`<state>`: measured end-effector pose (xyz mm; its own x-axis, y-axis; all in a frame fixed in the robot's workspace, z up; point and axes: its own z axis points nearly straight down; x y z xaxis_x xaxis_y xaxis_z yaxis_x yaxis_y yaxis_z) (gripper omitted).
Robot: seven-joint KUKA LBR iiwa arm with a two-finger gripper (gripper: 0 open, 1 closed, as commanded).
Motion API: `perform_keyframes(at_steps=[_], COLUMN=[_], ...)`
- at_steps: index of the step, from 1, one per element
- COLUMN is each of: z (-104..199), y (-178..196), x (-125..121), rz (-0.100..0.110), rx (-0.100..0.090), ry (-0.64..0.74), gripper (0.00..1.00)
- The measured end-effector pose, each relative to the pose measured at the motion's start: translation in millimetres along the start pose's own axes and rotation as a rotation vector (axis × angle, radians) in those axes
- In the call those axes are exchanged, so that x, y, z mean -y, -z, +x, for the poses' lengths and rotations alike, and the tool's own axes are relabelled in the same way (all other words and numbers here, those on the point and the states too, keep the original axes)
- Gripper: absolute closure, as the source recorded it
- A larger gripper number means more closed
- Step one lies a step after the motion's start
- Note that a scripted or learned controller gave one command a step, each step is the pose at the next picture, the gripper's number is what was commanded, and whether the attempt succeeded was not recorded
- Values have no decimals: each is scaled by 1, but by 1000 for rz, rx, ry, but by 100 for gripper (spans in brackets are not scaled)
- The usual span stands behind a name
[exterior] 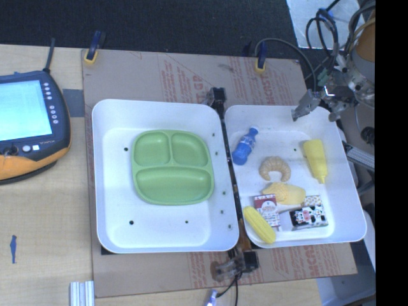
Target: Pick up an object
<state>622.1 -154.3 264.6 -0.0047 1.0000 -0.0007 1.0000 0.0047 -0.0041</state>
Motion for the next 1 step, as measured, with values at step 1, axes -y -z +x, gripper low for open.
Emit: perform_keyframes(at_steps=[1], z=[-46], y=[-107], x=[24], rz=[3], rx=[1], ry=[0], gripper=[0])
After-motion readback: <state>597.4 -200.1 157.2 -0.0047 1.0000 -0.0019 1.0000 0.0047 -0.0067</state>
